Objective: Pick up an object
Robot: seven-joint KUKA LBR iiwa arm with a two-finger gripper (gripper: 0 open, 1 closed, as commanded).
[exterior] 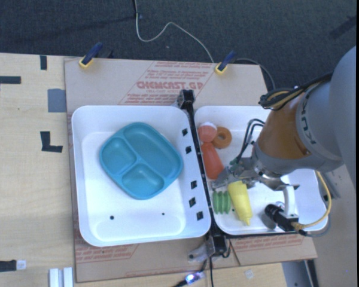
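The grey arm (pixel 311 124) with its orange band reaches into the right bin (pixel 314 217), and its end effector (pixel 236 175) sits low over that bin's left half, beside the divider that separates it from the left bin (pixel 84 160). Whether the end effector is released or clenched cannot be told, since the wrist hides it from above. Just below the end effector lies a yellow corn cob (pixel 240 201), with a green ridged object (pixel 221 202) touching its left side. Just left of the end effector is an orange carrot (pixel 212 160); above that, a brown ring-shaped doughnut (pixel 222 137). Across the divider, a blue compartment plate (pixel 141 159) rests in the left bin. Both bins stand on a cardboard sheet (pixel 161 85) on the desk (pixel 24 178).
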